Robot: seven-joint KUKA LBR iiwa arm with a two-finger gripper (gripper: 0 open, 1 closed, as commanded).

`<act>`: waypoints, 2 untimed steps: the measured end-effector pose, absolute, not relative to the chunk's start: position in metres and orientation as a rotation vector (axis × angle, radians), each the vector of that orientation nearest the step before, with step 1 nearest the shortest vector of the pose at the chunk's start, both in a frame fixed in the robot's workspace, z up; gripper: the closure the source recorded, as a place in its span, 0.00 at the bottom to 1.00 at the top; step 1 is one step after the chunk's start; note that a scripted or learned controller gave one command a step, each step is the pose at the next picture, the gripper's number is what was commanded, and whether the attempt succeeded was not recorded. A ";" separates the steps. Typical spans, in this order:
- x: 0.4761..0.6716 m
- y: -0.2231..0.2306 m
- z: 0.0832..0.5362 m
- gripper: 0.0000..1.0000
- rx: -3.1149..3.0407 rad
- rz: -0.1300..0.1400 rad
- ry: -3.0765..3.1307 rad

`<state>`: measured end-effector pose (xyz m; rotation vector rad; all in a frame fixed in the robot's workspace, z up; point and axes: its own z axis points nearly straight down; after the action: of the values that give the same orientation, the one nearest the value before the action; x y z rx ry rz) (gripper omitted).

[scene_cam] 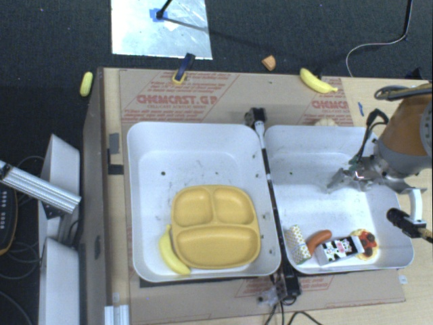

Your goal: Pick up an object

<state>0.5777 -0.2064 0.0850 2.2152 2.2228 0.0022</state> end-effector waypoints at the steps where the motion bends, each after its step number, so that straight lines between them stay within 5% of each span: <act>1: 0.494 -0.204 0.084 0.00 2.221 0.000 2.221; 2: 0.567 -0.206 0.085 0.00 2.215 0.003 2.223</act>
<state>0.5671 -0.2060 0.0849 2.2154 2.2233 0.0027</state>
